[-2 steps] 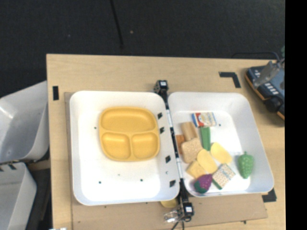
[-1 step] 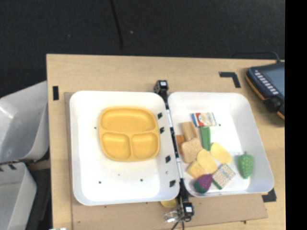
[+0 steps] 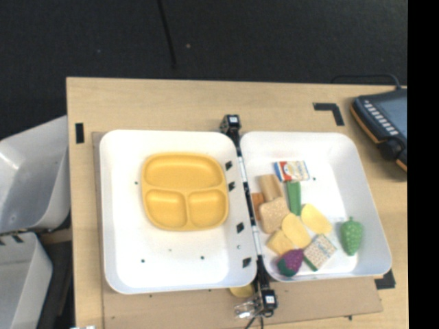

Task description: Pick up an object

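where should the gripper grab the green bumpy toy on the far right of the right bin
Take the green bumpy toy across its narrow middle, coming straight down from above. It lies apart from the pile, with bare floor of the right bin on both its left and right sides for the fingers; the nearest neighbour, a yellow piece, probably leaves enough room.

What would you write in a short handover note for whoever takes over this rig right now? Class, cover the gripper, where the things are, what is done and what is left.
Gripper: no report on its state from this camera view.
Left bin: holds a yellow divided tray, lying flat near its middle.
Right bin: a cluster of toy food along its left and lower part, including a small red, white and blue box, a green stick, tan bread-like blocks, yellow pieces, a purple grape bunch, and a green strawberry-shaped piece lying apart at the right.
Done: nothing picked yet; every item lies in a bin.
Left: pick up one object.
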You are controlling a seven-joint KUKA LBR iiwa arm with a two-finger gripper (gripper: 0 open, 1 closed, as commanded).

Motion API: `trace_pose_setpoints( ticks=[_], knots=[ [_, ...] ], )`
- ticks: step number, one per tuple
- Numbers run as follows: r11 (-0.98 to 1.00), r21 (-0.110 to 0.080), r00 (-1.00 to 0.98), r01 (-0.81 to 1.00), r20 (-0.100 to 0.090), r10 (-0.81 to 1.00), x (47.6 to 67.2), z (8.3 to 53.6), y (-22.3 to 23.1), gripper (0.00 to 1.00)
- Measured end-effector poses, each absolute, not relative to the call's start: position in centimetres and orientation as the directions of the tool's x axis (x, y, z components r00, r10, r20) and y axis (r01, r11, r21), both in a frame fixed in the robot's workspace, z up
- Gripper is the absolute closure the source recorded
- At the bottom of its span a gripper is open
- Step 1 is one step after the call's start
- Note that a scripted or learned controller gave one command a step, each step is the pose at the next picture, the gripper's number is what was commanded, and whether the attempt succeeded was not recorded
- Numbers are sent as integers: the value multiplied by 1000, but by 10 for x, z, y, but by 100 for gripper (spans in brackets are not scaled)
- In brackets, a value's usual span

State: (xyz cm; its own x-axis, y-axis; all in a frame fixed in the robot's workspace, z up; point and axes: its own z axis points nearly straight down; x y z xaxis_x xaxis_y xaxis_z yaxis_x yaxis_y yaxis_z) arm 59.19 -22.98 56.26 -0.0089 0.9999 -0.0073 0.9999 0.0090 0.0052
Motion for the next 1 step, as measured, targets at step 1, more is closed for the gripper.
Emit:
trace_pose_setpoints(
  ticks=[1],
  knots=[
    [-2, -10, 2, 1000, 2, 1000, 568, 450, -229, 100]
  ],
)
